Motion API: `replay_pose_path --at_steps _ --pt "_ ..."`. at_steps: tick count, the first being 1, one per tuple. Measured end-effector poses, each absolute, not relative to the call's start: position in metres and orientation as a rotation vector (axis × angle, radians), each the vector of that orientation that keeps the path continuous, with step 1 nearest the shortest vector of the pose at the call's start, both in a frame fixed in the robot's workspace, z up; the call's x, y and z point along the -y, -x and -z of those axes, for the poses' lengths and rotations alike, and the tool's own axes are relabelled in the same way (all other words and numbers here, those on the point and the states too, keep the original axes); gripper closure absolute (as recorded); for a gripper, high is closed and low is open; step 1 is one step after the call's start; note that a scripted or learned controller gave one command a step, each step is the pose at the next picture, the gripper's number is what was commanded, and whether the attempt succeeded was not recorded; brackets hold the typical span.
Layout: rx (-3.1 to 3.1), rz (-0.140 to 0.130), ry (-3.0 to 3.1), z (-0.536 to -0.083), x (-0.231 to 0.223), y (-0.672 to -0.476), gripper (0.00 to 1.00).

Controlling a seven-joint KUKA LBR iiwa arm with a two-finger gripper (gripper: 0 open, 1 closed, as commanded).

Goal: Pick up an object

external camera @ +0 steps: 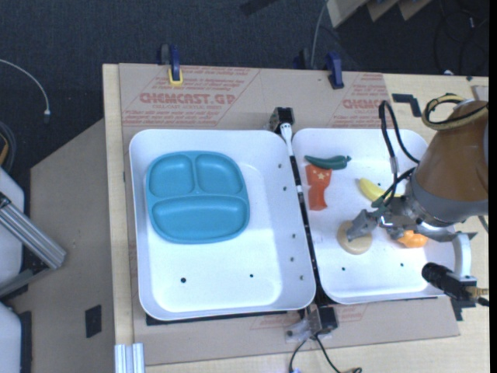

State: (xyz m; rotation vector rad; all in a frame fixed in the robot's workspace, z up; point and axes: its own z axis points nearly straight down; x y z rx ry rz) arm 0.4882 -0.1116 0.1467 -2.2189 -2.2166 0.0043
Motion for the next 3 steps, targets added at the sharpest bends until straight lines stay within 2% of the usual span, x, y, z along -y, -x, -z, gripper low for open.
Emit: replay_pose_path --at_steps 1,2,3 --pt "2.217 -0.004 2.217 -0.099 0.109 -0.495 0.00" --pt "2.218 -0.002 2.220 -0.084 0.109 -0.495 0.00" --pt "2.220 0.000 2.222 -0.095 0.109 -0.495 1.00"
